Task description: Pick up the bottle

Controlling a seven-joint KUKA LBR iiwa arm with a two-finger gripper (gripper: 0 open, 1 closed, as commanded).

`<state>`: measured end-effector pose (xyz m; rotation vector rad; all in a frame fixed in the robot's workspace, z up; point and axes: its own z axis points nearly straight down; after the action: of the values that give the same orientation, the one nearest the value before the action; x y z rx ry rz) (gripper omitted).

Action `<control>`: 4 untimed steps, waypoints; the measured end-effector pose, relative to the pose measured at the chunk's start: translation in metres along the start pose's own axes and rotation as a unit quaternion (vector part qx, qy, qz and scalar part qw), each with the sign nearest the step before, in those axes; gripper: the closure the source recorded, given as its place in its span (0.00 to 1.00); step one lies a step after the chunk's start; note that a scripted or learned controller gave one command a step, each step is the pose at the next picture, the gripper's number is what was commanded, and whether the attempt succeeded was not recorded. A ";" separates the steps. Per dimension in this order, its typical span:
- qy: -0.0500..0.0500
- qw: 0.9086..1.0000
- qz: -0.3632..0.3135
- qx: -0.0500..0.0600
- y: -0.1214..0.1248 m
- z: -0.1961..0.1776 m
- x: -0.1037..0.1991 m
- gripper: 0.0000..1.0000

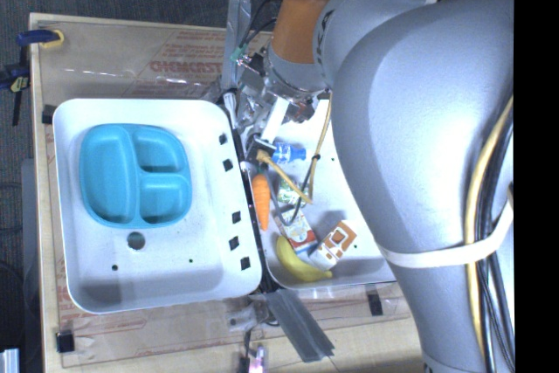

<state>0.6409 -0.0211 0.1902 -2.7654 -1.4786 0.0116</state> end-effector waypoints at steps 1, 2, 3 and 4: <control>0.001 0.997 0.075 -0.002 -0.034 -0.001 0.060 1.00; 0.001 0.961 0.276 -0.002 -0.101 0.008 0.084 1.00; 0.001 1.000 0.007 -0.003 -0.084 -0.068 0.030 1.00; 0.001 1.000 0.007 -0.002 -0.085 -0.068 0.030 0.00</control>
<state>0.5877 0.0510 0.2588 -2.7773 -1.4618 0.0053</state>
